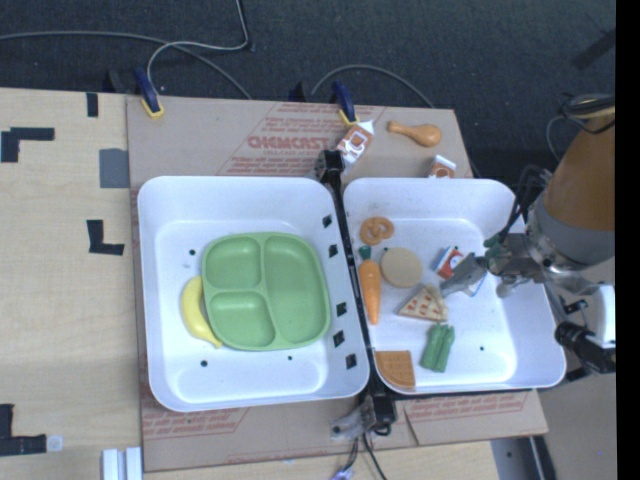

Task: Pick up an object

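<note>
Grey gripper [478, 273] hangs open in the right bin [500, 196], beside a red-and-blue toy [448, 261], gripping nothing.

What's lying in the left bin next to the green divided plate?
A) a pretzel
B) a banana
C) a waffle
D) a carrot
B: a yellow banana lies tucked against the left edge of the green divided plate in the left bin; the carrot lies in the right bin.
</note>
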Tool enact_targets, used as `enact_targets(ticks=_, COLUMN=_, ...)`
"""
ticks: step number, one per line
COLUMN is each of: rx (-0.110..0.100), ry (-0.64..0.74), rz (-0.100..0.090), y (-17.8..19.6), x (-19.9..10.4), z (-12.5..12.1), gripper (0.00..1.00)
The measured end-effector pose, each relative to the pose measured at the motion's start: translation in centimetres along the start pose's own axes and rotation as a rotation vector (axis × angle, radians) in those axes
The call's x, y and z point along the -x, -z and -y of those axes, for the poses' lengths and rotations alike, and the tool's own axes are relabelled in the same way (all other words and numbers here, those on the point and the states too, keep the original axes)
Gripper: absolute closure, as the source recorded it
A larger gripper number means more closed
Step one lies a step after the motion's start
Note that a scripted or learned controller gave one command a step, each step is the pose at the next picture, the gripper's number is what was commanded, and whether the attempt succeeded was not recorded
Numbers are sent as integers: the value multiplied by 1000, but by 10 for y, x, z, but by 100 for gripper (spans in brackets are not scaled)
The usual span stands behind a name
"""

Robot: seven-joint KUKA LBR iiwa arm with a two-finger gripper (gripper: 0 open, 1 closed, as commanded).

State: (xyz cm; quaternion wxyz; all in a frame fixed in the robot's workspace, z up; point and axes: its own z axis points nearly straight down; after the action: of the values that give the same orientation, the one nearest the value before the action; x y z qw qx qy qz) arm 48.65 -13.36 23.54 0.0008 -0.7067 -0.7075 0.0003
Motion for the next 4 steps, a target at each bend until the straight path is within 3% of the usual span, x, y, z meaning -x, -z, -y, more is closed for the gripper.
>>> enact_targets(ticks=1, rx=-2, ry=-1, rz=-1, y=-141, x=34, z=3, gripper=0)
enact_targets(ticks=2, rx=6, ry=-2, rz=4, y=-149, x=-1, z=1, gripper=0)
enact_targets(ticks=3, rx=8, ry=1, rz=3, y=-149, x=-18, z=-66, gripper=0)
enact_targets(ticks=4, rx=5, ry=-2, rz=2, y=-149, x=-16, z=1, gripper=0)
